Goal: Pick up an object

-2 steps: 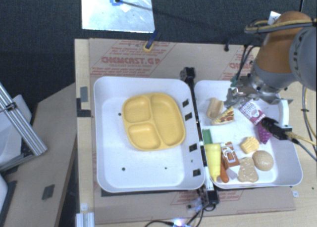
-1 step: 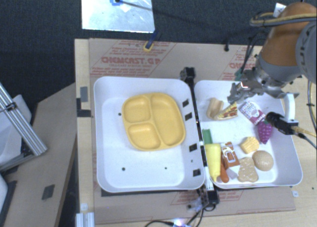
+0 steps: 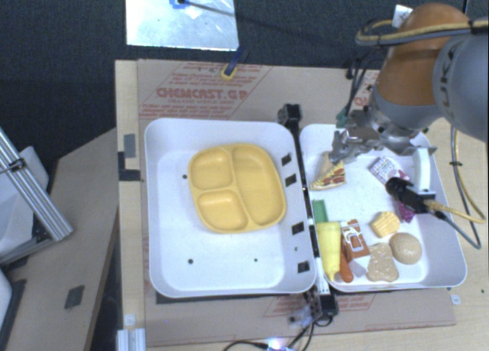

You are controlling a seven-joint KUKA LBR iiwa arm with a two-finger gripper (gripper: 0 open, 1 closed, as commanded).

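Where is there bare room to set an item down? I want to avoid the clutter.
Left bin: bare floor all around the yellow tray, widest below it. Right bin: crowded along its lower half; the gripper hangs over the pizza slice.

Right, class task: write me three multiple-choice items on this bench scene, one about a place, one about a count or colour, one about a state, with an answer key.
1. Where does the yellow tray lie?
A. In the left bin
B. In the right bin
C. On the bare bench

2. How many compartments does the tray have?
A. Two
B. Three
C. Five

3. What is in the tray?
A. A pizza slice
B. A bread roll
C. Nothing

Key: 1 A, it sits inside the left bin, apart from the toy food in the right bin. 2 B, two ridges divide it into three wells. 3 C, its wells are bare; the pizza slice lies below the pincer.
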